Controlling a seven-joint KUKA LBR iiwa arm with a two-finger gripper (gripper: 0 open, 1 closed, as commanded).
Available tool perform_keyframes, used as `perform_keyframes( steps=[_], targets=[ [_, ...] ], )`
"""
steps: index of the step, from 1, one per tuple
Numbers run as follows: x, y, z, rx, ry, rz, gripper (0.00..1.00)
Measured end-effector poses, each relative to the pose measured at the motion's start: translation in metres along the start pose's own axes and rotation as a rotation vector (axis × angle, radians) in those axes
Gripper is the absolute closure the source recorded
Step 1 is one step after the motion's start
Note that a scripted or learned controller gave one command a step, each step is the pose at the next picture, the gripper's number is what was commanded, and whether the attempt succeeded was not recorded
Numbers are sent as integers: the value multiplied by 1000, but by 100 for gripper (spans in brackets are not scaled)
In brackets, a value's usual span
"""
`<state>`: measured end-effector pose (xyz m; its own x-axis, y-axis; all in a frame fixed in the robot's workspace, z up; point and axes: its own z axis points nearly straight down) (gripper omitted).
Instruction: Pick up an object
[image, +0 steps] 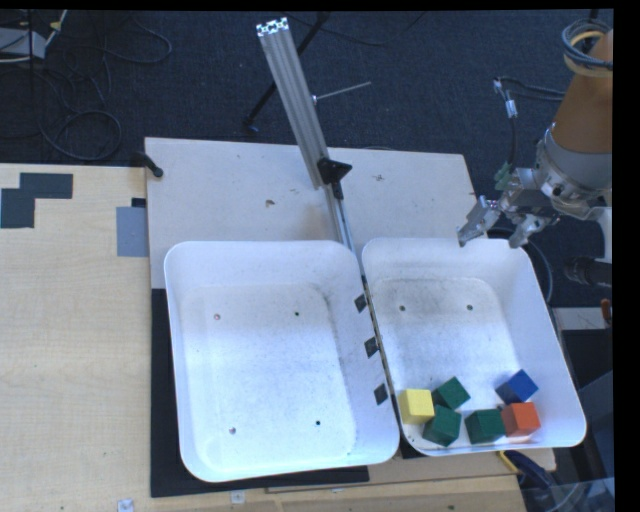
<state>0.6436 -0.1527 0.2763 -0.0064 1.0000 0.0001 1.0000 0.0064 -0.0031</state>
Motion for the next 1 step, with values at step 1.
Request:
perform_keyframes(
  steps=[1],
  targets=[
    [36,24,113,7,3,4,0]
  ],
)
